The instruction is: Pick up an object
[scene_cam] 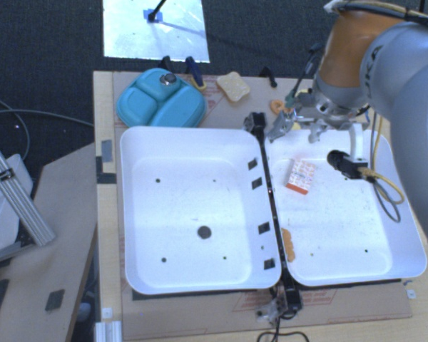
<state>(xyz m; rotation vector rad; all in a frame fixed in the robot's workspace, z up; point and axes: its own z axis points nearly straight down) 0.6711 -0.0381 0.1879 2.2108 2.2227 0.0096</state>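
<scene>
- Gripper (299,123): hung over the right bin's (385,262) far left corner; finger spread not discernible; nothing seen held.
- Small box (301,175): lay just beside, untouched.

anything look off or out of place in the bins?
Mostly tidy. One oddity: a small orange piece lies wedged against the divider at the right bin's left edge. The small box lies flat in that bin; a dark disc sits in the left bin.

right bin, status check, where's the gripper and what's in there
Gripper over right bin's far edge, nothing visibly held. Small box lies near it; orange piece by the divider. Nothing on top of the box.
</scene>
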